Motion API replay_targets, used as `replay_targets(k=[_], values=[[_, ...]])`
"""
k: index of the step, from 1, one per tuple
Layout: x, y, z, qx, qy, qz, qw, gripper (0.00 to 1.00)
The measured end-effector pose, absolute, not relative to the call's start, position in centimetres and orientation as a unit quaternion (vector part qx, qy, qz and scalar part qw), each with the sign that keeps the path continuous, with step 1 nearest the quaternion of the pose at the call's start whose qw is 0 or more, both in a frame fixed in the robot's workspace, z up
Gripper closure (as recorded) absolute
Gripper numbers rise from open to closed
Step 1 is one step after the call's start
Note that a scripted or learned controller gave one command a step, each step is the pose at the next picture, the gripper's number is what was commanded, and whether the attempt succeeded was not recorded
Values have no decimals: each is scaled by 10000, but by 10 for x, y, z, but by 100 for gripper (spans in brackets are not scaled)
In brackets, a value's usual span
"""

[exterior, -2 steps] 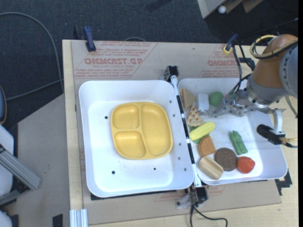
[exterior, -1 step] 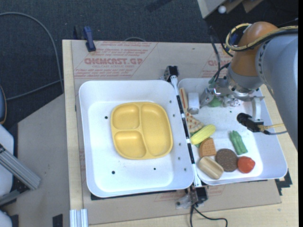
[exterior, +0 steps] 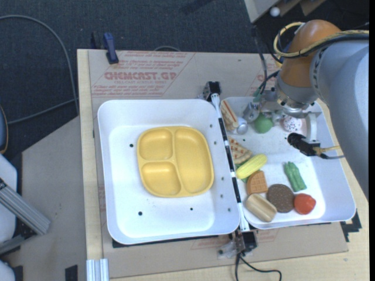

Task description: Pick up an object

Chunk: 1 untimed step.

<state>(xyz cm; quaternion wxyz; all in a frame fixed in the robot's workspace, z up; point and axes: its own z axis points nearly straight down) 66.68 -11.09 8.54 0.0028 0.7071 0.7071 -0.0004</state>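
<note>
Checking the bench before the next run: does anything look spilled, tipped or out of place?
Nothing stands out. The yellow divided plate lies flat in the left bin, and the toy foods sit loose inside the right bin, none over its rim.

You'll see both white bins [exterior: 117,215] are smooth, glossy plastic. The yellow divided plate [exterior: 174,160] at 9 o'clock looks like matt plastic. The worktop [exterior: 140,75] resembles printed brown cardboard. Toward 3 o'clock, the toy corn [exterior: 251,165] and tomato [exterior: 304,204] look plasticky and slightly shiny.
</note>
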Motion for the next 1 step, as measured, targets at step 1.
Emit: replay_targets(k=[1], values=[[668,-110,96,7066,7076,7,35,100]])
